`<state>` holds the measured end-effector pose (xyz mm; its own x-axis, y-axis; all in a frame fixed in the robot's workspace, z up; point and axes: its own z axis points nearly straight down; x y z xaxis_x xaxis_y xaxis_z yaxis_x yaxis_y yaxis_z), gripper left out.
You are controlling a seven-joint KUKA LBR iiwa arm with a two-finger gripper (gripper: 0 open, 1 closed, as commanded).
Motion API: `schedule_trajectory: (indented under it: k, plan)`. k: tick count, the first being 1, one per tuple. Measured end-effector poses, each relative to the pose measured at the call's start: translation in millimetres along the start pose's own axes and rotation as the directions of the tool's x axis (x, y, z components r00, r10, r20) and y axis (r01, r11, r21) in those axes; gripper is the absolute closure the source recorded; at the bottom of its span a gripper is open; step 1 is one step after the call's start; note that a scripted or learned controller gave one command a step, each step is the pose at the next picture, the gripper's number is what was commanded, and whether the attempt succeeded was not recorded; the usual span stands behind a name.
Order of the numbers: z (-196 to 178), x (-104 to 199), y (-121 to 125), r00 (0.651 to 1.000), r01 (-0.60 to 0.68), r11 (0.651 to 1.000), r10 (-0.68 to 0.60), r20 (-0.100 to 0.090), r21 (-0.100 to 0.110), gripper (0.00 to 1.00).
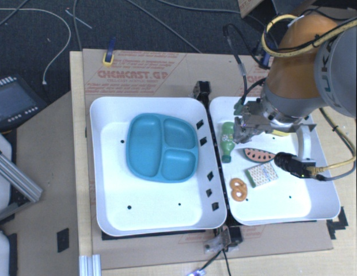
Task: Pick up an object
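Blue plate (162, 155) (divided) — left bin (109, 211).

Bright even light, soft shadows, slightly grainy

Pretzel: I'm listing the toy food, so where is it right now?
The pretzel lies in the right bin, near its left wall, just left of the patterned card and below the watermelon slice.
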<state>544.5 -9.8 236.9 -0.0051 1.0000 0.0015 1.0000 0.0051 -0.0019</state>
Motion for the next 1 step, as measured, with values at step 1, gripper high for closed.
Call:
schedule_trajectory:
  k: [1]
  plan:
    - [12.4, 51.9, 13.4, 1.0, 0.0, 1.0, 0.0, 0.0, -0.002, 1.0]
